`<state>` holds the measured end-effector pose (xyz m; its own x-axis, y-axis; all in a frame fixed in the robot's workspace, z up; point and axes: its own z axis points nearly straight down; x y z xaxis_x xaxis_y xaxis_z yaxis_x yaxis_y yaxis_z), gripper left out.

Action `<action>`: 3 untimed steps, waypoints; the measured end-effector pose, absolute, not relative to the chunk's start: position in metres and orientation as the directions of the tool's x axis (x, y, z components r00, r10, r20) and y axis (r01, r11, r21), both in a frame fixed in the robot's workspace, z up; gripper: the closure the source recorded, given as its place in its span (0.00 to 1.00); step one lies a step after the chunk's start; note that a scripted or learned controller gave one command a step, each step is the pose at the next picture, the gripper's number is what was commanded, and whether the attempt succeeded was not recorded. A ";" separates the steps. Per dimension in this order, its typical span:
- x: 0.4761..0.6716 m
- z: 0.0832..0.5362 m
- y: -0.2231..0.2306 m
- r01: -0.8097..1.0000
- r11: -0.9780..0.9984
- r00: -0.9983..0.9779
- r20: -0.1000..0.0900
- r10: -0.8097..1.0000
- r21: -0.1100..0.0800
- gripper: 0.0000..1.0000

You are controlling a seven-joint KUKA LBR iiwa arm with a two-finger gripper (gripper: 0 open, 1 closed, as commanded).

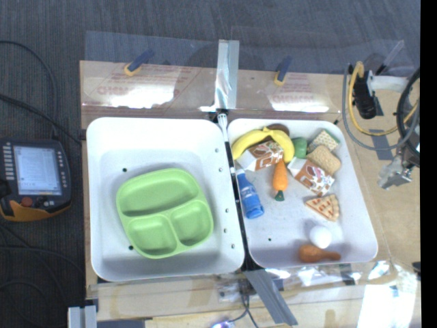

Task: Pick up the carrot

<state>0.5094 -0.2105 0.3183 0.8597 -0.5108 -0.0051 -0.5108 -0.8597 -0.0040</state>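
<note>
From my station, the carrot [280, 176] lay in the right bin [355, 241], tip toward me, wedged between a small carton [265, 157] and a snack packet [313, 177], with a banana [258, 141] just behind and a blue bottle [250, 199] near its left; I judged that crowding would leave the claw little room to come down. The arm [403, 162] sat well off to the right, outside the bin over the bench edge, and I could not tell whether the claw was open or closed.
</note>
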 end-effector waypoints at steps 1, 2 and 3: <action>0.503 0.335 -0.222 -0.248 -0.969 0.969 -0.002 -0.248 -0.008 1.00; 0.491 0.299 -0.222 -0.199 -0.980 0.980 -0.004 -0.199 -0.009 1.00; 0.493 0.307 -0.218 -0.196 -0.980 0.981 -0.003 -0.196 -0.018 1.00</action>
<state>0.4930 -0.2183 0.3071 0.9805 -0.1964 -0.0026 -0.1964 -0.9804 -0.0179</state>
